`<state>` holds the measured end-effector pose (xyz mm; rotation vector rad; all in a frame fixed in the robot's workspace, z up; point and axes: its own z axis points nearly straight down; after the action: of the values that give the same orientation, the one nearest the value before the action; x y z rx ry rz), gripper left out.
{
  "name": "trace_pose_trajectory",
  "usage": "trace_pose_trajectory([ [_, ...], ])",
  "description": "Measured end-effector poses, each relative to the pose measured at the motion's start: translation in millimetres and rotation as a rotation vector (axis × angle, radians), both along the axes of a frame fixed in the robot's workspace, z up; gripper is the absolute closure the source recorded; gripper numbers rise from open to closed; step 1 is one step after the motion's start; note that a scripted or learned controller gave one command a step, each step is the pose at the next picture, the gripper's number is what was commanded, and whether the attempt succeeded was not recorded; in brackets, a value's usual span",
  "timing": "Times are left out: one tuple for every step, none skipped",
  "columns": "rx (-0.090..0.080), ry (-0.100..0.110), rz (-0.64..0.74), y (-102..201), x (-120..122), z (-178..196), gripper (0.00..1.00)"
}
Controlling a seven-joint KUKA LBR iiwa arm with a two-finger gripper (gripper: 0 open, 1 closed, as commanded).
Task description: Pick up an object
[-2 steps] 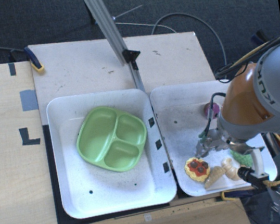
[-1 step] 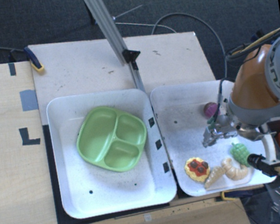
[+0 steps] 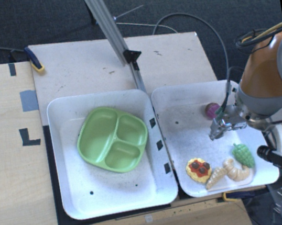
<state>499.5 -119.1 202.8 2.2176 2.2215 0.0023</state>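
A small purple ball (image 3: 212, 109) lies in the right bin (image 3: 187, 139), toward its far right part, on the white floor. The gripper (image 3: 217, 130) hangs just near of it, its metal fingers pointing down over the bin floor; the ball sits beside the tool, not between the fingers. How the jaws stand cannot be told from this slant.

Along the near edge of the same bin lie 3 more toys. A round yellow piece with red spots, like a tiny pizza (image 3: 198, 169), sits left of the group. A pale tan, knobbly piece (image 3: 228, 172) lies just right of it, touching or almost touching it. A green leafy piece (image 3: 243, 155) lies right again, near the bin's right wall.

The arm (image 3: 265, 76) comes in from the right, its orange band above the grey wrist, with a black cable looping over the far side of the bin.

The left bin (image 3: 77, 193) holds 1 green plate with 3 compartments (image 3: 112, 138), lying flat near its middle. A grey metal post (image 3: 108, 24) rises from the far side, between the 2 bins. A blue and yellow clamp (image 3: 34, 59) sits at the far left corner of the bench board (image 3: 80, 66).
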Motion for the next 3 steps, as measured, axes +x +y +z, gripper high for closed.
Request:
trace_pose_trajectory([
  [0.003, 0.005, 0.005, 48, 20, -7, 1.00],
  [0.003, 0.003, 0.005, 96, 40, 9, 1.00],
  [0.003, 0.003, 0.006, 145, 57, 23, 1.00],
])
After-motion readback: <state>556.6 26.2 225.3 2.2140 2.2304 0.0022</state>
